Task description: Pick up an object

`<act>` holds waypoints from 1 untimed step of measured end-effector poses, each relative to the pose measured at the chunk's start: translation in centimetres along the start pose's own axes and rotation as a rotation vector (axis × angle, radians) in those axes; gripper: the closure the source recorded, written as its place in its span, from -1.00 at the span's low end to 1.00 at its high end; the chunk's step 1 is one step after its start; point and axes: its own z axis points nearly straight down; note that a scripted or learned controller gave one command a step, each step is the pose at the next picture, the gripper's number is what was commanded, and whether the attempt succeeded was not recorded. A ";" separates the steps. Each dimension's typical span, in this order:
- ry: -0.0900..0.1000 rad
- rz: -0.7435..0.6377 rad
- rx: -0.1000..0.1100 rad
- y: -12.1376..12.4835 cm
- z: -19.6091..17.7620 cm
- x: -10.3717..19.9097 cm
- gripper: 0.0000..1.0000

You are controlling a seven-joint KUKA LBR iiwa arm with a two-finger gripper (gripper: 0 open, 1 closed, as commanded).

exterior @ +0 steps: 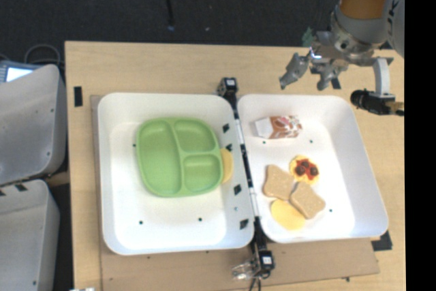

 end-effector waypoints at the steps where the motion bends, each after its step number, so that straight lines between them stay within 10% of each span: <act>1: 0.000 -0.001 -0.012 0.1 -0.8 0.0 -1.00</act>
